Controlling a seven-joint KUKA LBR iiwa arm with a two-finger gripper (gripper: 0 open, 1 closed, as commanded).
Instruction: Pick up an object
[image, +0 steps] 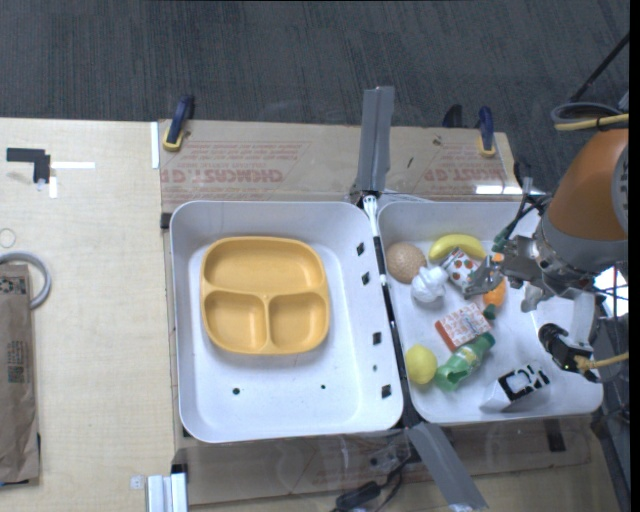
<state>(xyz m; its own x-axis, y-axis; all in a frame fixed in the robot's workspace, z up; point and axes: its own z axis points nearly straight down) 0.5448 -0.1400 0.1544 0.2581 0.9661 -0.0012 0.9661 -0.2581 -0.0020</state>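
The right bin (570, 400) holds several small items: a yellow banana (455, 244), a brown egg-shaped object (405, 262), a white lump (428, 285), a red-and-white box (461, 267), a red-and-white packet (462, 325), a green bottle (466, 361), a lemon (421, 364) and a black-and-white piece (522, 382). My gripper (490, 273) is low in the bin's upper right part, just right of the red-and-white box and right over a small orange object (493, 293). The arm hides part of that orange object.
The left bin (200, 400) holds a yellow divided plate (266, 295). A grey divider bar (376, 140) runs between the bins at the back. Cardboard (260, 160) with blue clamps lies behind them. The arm's orange band (590, 190) hangs over the right bin's right edge.
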